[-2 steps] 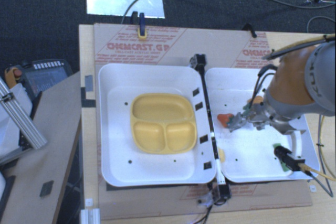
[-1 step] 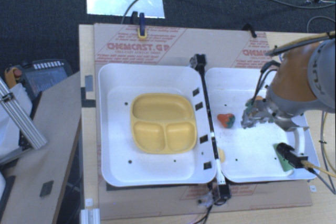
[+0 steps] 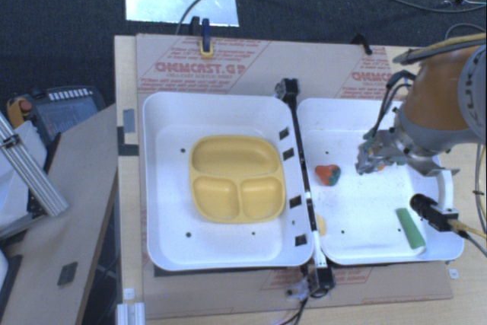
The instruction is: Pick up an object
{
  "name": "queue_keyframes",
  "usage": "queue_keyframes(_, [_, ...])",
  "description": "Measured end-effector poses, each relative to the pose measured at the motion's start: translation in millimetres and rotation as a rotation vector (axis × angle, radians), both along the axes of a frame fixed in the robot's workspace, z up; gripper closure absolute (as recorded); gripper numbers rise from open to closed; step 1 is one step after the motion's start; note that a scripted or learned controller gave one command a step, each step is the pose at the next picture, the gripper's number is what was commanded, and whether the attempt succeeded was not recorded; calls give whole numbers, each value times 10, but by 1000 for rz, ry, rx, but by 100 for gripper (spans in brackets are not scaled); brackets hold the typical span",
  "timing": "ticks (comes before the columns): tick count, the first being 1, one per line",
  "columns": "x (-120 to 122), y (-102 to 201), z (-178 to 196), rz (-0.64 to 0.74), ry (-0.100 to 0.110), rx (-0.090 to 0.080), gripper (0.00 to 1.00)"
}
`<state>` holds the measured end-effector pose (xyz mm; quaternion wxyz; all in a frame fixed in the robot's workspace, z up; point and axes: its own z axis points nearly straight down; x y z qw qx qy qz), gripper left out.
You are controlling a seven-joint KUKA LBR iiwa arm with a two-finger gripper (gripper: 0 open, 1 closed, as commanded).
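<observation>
In the right bin (image 3: pixel 342 114) a small orange and green object (image 3: pixel 328 174) lies near the divider. A green stick-shaped object (image 3: pixel 410 228) rests near that bin's front right corner. A small pale yellow piece (image 3: pixel 321 225) sits at the front left of the same bin. My gripper (image 3: pixel 370 160) hangs over the middle of the right bin, a short way right of the orange and green object. Nothing shows between its fingers.
The left bin (image 3: pixel 163 164) holds a yellow divided plate (image 3: pixel 236 177) at its centre. A black divider strip (image 3: pixel 297 164) runs between the two bins. The arm comes in over the right bin's far right side.
</observation>
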<state>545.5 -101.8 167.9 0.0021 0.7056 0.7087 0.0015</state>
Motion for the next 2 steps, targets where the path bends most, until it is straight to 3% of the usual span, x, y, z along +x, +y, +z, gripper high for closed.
queue_keyframes(1, [1, 10, 642, 0, -3, -1, 100])
queue_keyframes(2, [12, 9, 731, -1, 2, 0, 100])
